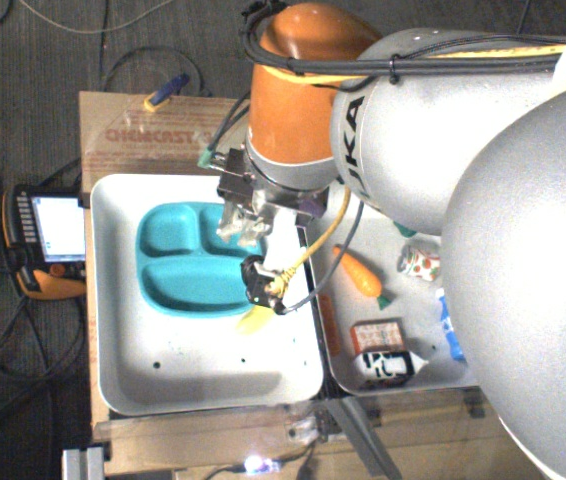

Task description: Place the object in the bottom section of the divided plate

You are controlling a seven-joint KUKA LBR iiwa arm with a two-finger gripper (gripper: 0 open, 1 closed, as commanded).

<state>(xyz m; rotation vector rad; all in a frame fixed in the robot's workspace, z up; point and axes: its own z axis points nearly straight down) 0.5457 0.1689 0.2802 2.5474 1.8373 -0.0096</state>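
Note:
A teal divided plate [185, 286] lies in the left white bin [163, 368]. Its long section runs along the near side, with two smaller sections behind it. My gripper [237, 224] hangs over the plate's right part, above the divider and the right small section, which it partly hides. A small yellow object [254, 318] lies just off the plate's near right rim, on the bin floor and partly under the wrist hardware. Whether anything is held in the gripper is hidden.
The right bin [403, 388] holds an orange carrot [359, 273], a small patterned can [419, 262], a brown box [377, 334], a black-and-white item [387, 366] and a blue item [450, 334]. A tablet [58, 228] sits left of the bench.

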